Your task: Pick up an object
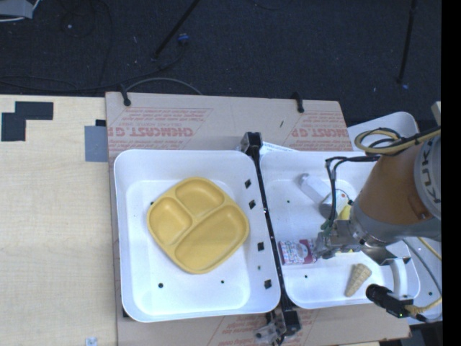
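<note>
Two bins, four loose things counted on the bench

The bench carries two white bins: the left bin (137, 294) holds one yellow divided plate (198, 224); the right bin (306, 166) holds one small red-and-white packet (295, 251) near its left wall, one pale cone (356, 279) toward its lower right corner, and one whitish object (314, 187), too indistinct to name, nearer its upper edge.

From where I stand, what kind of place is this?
Probably a robot lab or test bench: a grey-and-orange arm reaches over two white bins, cables trail across the dark floor, and test items like a yellow plate lie inside.
</note>
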